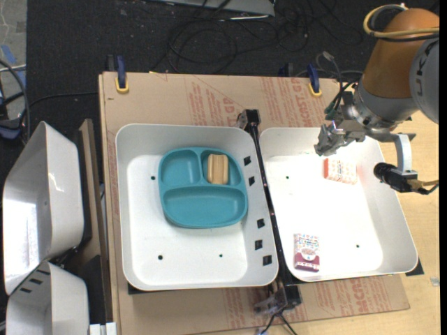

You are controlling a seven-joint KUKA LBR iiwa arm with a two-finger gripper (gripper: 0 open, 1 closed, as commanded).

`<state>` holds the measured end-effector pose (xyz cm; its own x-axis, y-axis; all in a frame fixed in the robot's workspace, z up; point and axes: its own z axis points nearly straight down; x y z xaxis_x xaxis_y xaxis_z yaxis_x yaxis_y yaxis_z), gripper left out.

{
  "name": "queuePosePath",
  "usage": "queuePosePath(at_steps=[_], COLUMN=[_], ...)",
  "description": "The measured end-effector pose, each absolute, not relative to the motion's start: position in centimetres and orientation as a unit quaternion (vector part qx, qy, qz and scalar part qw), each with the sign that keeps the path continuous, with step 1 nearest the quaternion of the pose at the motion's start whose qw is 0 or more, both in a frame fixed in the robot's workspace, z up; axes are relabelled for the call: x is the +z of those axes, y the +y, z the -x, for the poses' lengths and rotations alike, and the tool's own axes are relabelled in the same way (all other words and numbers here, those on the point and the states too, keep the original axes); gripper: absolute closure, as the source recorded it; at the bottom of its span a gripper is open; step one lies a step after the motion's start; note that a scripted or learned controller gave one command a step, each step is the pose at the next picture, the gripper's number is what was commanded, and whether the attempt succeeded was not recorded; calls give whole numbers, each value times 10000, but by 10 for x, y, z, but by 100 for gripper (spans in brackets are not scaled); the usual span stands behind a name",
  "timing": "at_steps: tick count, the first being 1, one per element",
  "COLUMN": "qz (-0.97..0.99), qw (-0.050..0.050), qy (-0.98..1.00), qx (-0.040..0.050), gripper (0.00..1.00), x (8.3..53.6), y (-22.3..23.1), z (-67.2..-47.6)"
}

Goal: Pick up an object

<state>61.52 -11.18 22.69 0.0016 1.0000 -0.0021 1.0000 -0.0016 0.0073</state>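
Observation:
My gripper (328, 144) hangs over the back of the right bin (391, 257), just left of and slightly behind a small white and red box (340, 170) lying on the bin floor. A white and maroon packet (306, 251) lies near that bin's front edge. In the left bin (140, 257) sits a teal divided plate (203, 188) with a tan wooden block (218, 168) in its back right compartment. I see nothing between the gripper's tips.
A black divider with clips (260, 201) runs between the two bins. The brown board (209, 96) under them is clamped at its back edge. White containers (38, 201) stand off the bench at the left. Cables lie on the dark floor behind.

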Motion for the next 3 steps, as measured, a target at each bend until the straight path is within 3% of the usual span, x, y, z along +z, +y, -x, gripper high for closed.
queuePosePath(at_steps=[1,3], qz=[-7060,-7045], qw=[31,-18], qy=[7082,7097], qx=[17,-8], gripper=[100,100], x=[274,255], y=[-112,-21], z=[-617,-575])
